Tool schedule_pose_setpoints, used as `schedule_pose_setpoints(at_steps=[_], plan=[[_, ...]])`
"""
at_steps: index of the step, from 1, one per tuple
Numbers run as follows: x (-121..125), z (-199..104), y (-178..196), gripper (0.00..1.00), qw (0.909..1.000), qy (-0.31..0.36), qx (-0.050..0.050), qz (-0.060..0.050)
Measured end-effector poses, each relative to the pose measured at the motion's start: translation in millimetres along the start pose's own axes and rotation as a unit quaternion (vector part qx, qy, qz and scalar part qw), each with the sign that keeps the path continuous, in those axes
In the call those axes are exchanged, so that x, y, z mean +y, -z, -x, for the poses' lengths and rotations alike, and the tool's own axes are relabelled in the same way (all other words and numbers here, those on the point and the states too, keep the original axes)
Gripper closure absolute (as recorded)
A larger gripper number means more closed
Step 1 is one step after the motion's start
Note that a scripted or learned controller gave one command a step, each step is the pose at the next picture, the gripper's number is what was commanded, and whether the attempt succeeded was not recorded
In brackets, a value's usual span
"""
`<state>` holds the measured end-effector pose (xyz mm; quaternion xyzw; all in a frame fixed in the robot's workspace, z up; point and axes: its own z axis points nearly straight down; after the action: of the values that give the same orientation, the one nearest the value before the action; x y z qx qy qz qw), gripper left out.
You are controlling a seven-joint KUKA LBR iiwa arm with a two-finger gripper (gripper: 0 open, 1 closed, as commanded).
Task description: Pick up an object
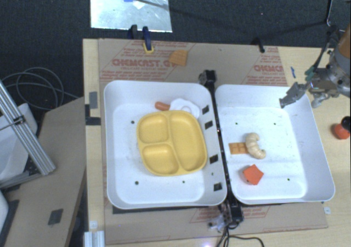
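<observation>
With the pincer (pixel 299 93), grip unreadable, poised over the right bin's (pixel 315 131) far corner, the approach must descend toward the croissant-shaped piece (pixel 255 145).

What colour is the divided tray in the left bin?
Yellow. The divided tray shows plainly in the camera view, lying in the left bin.

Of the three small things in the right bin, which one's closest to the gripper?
The cream curled piece. It lies farther up the right bin, toward the gripper, than the flat orange tile or the red-orange block.
</observation>
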<state>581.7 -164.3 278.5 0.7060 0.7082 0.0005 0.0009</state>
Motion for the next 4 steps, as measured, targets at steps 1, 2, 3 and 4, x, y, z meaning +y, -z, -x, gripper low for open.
schedule_pose_setpoints(at_steps=[1,2,3,4], plan=[[-76,-43,-44,0.00,1.0000,-0.001,0.002,-0.005],[-97,-65,-113,0.00,1.0000,-0.001,0.002,-0.004],[-95,-69,-196,0.00,1.0000,-0.001,0.000,0.000],[-94,-68,-182,1.00,1.0000,-0.002,-0.001,0.002]])
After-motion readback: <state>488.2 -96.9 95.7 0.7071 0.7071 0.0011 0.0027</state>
